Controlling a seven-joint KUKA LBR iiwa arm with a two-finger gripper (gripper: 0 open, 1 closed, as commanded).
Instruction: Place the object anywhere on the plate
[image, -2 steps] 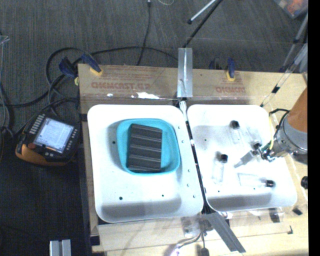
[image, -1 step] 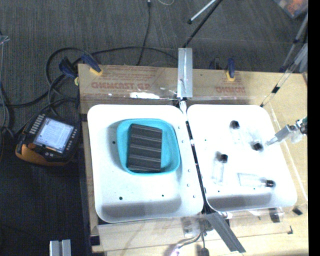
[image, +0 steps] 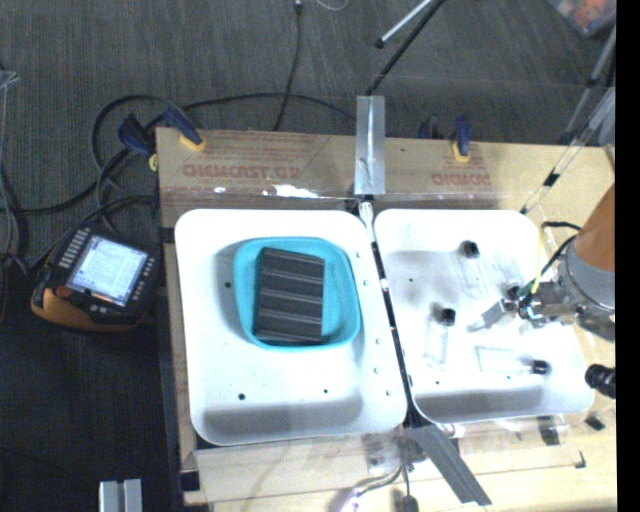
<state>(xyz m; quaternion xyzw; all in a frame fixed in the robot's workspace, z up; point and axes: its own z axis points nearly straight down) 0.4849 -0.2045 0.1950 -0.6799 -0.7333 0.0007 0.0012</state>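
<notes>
A blue plate (image: 346, 300) lies in the left bin (image: 210, 390). On it rests a dark grey ribbed block (image: 290, 295), flat and covering most of the plate's middle. My gripper (image: 498, 312) is low over the right bin (image: 400, 250), near that bin's right side and well apart from the plate. Nothing shows in its grasp. The grey wrist (image: 590, 285) reaches in from the right edge.
Three clear vials with black caps lie in the right bin: one at the back (image: 468, 252), one in the middle (image: 444, 318), one at the front right (image: 536, 367). A metal bar (image: 370, 150) stands behind the bins. A handheld pendant (image: 100, 272) sits left of the bench.
</notes>
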